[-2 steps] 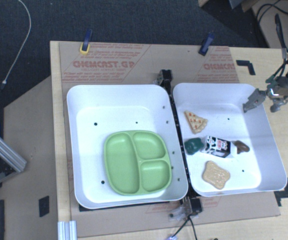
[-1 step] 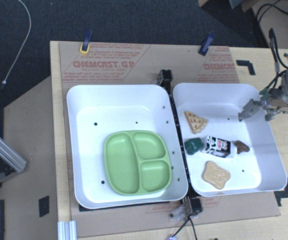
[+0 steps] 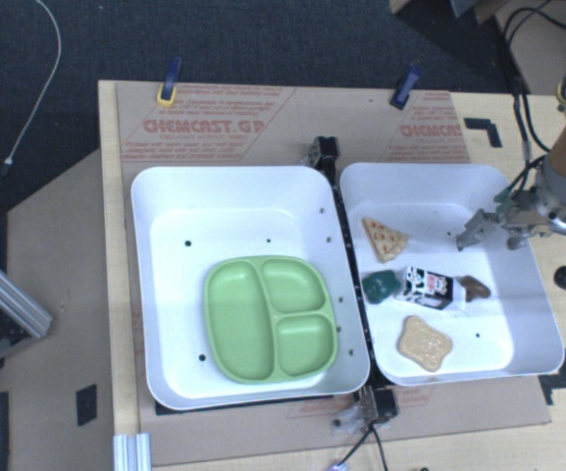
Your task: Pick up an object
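Milk carton (image 3: 428, 287) lying mid right bin (image 3: 528, 346); arm entering from right, pincer (image 3: 483, 230) above it, spread wide, holding nothing.

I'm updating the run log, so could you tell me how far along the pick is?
Nothing looks picked yet. The gripper hangs over the right bin, near its far right side. The waffle slice, milk carton and toast lie on the bin floor. Descent, grasp and lift remain.
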You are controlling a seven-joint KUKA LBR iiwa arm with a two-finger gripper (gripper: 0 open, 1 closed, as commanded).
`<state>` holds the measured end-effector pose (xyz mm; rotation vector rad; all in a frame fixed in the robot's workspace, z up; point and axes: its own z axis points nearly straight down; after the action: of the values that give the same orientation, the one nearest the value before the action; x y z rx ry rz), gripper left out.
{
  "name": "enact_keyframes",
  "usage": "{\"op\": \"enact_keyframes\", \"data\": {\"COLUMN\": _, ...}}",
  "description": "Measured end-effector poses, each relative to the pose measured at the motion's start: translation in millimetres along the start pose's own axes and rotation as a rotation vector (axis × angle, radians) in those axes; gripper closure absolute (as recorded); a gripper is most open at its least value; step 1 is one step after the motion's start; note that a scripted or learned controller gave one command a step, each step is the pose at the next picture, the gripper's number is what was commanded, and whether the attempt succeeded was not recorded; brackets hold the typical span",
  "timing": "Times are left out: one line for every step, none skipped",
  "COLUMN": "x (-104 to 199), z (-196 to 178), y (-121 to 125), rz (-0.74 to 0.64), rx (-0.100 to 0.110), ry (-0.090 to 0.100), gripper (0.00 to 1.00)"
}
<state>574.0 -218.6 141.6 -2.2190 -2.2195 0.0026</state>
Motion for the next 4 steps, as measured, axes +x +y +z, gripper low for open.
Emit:
{"op": "enact_keyframes", "data": {"x": 0, "z": -13, "y": 1, "rz": 0.0, "rx": -0.005, "ry": -0.002, "gripper": 1.0}}
{"op": "enact_keyframes", "data": {"x": 1, "z": -74, "y": 3, "rz": -0.001, "rx": -0.007, "ry": -0.003, "gripper": 1.0}}
{"op": "enact_keyframes", "data": {"x": 0, "z": -139, "y": 4, "rz": -0.001, "rx": -0.01, "ry": -0.004, "gripper": 1.0}}
{"op": "enact_keyframes", "data": {"x": 0, "z": -147, "y": 5, "rz": -0.001, "rx": -0.006, "ry": -0.003, "gripper": 1.0}}
